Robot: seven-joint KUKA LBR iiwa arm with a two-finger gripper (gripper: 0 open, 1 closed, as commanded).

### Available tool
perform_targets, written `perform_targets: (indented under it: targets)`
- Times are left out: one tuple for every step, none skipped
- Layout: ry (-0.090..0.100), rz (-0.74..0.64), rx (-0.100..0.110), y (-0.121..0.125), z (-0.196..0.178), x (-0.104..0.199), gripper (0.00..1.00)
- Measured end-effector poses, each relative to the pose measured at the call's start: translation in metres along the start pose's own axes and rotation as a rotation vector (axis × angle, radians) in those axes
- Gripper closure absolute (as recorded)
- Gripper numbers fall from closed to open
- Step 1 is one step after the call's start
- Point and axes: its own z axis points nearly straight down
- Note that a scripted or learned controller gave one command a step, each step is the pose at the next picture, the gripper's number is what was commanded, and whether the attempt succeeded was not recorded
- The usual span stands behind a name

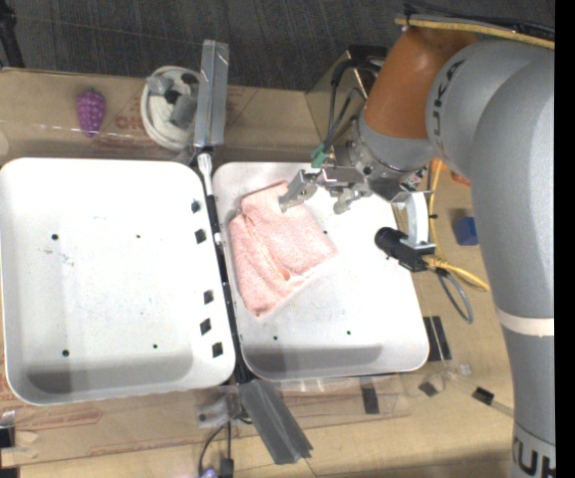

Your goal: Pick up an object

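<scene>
Two shallow white bins are seen side by side on the bench, the left bin [98,277] and the right bin [367,317], with their inner rims meeting along a line marked by small black clips. A folded pink cloth [277,247] is found in the right bin, in its upper left part, lying flat on the bin floor and set at a slant, close to the inner rim. The grey arm [506,167] is brought in from the right, its orange band seen above the wrist. The gripper [319,195] is held over the upper edge of the right bin, just above the far corner of the pink cloth. Its two fingers are seen spread apart, one fingertip [292,199] over the cloth's upper corner and the other to its right, and nothing is clamped between them; whether the cloth is touched cannot be told. Beyond the bins, on the brown board, a small purple object [91,111] is seen at the left, and a white coil [170,106] beside a grey upright post [210,93]. A black part [402,247] is seen over the right bin's right side
</scene>
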Motion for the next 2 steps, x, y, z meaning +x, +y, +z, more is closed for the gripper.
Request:
perform_targets:
  targets:
    - [-0.001, -0.006, -0.005, -0.018, 0.118, -0.047, 0.0]
    - [0.001, -0.147, 0.0, -0.043, 0.102, -0.066, 0.0]
